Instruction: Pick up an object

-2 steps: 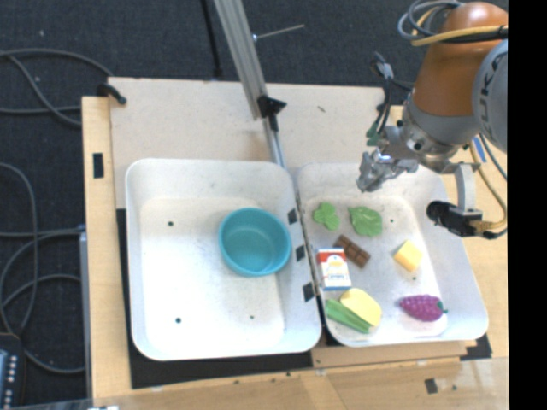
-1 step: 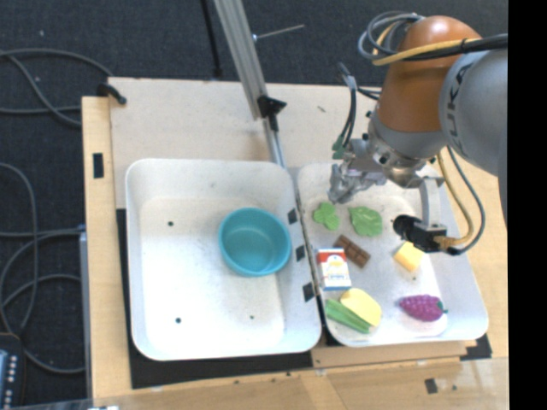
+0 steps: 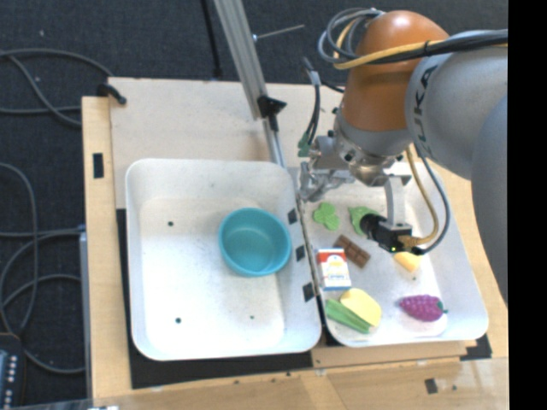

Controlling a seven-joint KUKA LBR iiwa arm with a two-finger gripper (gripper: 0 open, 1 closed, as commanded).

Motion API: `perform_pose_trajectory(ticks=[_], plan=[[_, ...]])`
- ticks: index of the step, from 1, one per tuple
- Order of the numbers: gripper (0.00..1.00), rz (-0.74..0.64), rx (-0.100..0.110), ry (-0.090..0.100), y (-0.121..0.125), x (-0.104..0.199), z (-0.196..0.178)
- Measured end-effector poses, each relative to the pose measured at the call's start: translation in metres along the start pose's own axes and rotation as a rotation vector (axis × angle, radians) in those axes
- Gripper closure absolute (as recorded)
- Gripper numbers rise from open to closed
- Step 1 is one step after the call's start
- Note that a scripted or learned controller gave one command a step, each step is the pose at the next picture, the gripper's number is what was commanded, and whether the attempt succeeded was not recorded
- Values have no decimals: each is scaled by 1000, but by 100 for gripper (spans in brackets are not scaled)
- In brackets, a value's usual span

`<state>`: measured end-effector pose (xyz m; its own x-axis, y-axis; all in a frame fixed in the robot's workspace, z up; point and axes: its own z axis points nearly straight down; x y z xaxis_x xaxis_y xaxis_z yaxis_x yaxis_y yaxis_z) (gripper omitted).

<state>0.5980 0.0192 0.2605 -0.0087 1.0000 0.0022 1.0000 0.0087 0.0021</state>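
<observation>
My gripper [image 3: 318, 184] hangs over the far left corner of the right bin [image 3: 466, 301], just above a green leafy toy [image 3: 326, 216]. Nothing shows between its fingers. A second green piece [image 3: 360, 218] lies to the right of it, beside a black part of the arm's fittings. Lower in the same bin lie a brown bar [image 3: 352, 251], a small red and white box [image 3: 333, 270], a yellow and green corn toy [image 3: 355, 308], a purple grape bunch [image 3: 420, 307] and a small yellow piece [image 3: 408, 261].
The left bin [image 3: 171, 314] holds a blue bowl [image 3: 254, 241]. A slanted metal pole [image 3: 248, 67] rises from behind the bins' shared wall, close to the gripper. Cables lie on the dark floor to the left.
</observation>
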Motion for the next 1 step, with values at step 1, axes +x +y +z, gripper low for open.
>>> perform_pose_trajectory(ticks=[1], plan=[[100, 0, 3, 0, -15, 58, 2]])
